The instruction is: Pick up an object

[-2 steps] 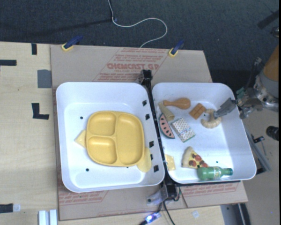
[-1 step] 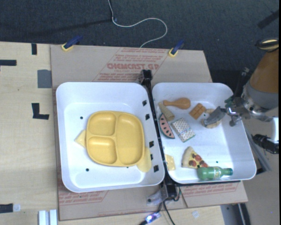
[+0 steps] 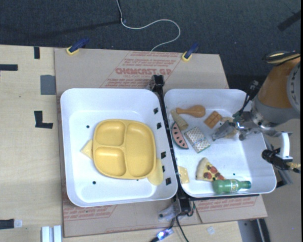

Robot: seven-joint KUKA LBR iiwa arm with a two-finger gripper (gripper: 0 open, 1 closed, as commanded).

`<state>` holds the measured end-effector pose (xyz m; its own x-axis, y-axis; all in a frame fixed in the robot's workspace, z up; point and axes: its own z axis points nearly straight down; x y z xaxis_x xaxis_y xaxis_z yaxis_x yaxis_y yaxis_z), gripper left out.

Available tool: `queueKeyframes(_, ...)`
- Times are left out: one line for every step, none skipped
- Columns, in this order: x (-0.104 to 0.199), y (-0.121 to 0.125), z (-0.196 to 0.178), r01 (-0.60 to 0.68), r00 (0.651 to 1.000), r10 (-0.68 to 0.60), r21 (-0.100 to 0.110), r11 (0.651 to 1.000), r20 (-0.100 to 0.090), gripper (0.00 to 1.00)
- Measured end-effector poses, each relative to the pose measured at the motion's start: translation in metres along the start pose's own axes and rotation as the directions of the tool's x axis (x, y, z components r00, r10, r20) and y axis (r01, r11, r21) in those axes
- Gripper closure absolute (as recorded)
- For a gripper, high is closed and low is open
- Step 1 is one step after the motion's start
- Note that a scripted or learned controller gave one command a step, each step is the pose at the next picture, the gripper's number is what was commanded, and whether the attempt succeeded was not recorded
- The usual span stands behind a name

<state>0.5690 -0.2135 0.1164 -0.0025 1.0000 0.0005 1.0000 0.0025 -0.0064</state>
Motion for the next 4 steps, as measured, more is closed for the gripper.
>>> queueKeyframes(0.001,0.000,0.034,0.000,1.000,0.000,-0.005,1.000,0.002,0.00)
queueKeyframes(0.001,0.001,0.021,0.001,1.000,-0.001,-0.008,1.000,0.004,1.00)
queueKeyframes(0.003,0.002,-0.021,-0.001,1.000,0.001,-0.009,1.000,0.001,1.00)
queueKeyframes(-0.005,0.009,-0.072,-0.001,1.000,0.001,-0.011,1.000,0.003,1.00)
